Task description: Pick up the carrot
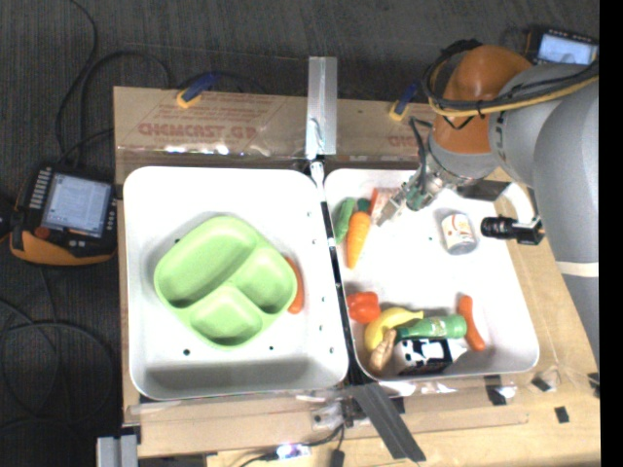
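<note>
Camera view: the carrot [357, 237] lies in the right bin [506, 300] at about ten o'clock, close to the divider, with a green vegetable [343, 218] touching its left side. The gripper [401, 202] hangs just beside the carrot at its two o'clock; I cannot tell whether its fingers are apart or together, and nothing shows between them.

Risks, as I judge them: a descent from here could land right of the carrot and close on air. The green vegetable and the bin wall crowd the far side, so a finger may strike either or pinch both items. The tapered carrot could also roll out of a partial grip.
</note>
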Tool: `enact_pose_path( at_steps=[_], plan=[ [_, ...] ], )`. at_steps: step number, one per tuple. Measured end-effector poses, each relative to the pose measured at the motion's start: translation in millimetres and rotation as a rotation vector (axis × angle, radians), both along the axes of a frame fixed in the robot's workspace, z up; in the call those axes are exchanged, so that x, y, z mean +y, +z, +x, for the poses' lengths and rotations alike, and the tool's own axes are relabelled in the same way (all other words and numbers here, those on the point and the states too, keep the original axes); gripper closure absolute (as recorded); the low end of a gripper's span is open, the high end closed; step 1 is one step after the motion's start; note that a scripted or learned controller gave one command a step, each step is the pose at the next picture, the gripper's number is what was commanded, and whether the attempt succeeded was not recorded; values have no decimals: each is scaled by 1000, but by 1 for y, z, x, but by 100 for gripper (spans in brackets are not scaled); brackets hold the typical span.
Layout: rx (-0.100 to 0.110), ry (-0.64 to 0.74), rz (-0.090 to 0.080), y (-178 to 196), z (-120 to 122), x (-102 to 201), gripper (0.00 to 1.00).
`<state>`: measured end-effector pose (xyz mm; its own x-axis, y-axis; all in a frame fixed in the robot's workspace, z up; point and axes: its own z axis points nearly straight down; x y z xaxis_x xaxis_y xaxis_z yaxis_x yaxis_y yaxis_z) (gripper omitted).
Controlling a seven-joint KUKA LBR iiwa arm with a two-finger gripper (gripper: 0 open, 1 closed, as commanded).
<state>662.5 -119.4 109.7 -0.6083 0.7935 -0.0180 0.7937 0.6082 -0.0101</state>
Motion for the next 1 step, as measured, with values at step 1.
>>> enact_pose_path(
  at_steps=[1],
  plan=[
    [-8, 349, 12, -19, -18, 14, 100]
  ],
)
